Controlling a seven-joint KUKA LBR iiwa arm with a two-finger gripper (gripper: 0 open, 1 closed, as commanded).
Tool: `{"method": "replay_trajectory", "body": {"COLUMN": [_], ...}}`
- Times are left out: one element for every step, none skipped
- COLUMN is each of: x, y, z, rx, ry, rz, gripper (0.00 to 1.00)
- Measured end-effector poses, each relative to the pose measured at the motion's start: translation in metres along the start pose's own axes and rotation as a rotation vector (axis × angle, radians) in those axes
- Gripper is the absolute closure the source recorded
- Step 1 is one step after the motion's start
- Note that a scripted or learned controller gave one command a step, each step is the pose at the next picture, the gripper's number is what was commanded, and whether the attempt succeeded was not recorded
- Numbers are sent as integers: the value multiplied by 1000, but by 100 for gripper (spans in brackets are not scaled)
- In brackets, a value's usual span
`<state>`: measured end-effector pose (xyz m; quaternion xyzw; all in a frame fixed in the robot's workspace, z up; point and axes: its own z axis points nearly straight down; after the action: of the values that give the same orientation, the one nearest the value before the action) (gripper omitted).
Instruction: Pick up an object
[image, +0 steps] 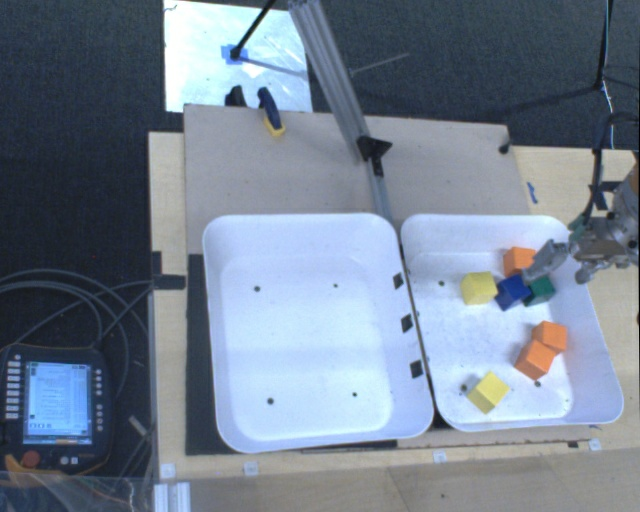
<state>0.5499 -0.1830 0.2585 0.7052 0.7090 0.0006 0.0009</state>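
Blocks (512, 290) sit bunched in the right bin (590, 400) so the gripper (548, 262) can reach down, though I cannot tell its grip.

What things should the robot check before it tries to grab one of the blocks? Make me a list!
1. Blocks to grab: ok. The right bin holds yellow, orange, blue and green blocks.
2. Gripper near a block: ok. The gripper sits over the cluster with the blue block and green block.
3. Target standing alone: not ok. The blue block touches the green block and the yellow block, with an orange block close behind.
4. Gripper already holding something: cannot tell.
5. Easier choices: ok. The yellow block near the front lies apart from the others.
6. Left bin in the way: ok, it is off to the side.
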Motion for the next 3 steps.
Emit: {"method": "replay_trajectory", "body": {"x": [0,2,4], "y": [0,-5,5], "z": [0,61,114], "rx": [0,5,4], "ry": [0,1,1], "rz": [1,4,2], "gripper": [0,0,0]}}
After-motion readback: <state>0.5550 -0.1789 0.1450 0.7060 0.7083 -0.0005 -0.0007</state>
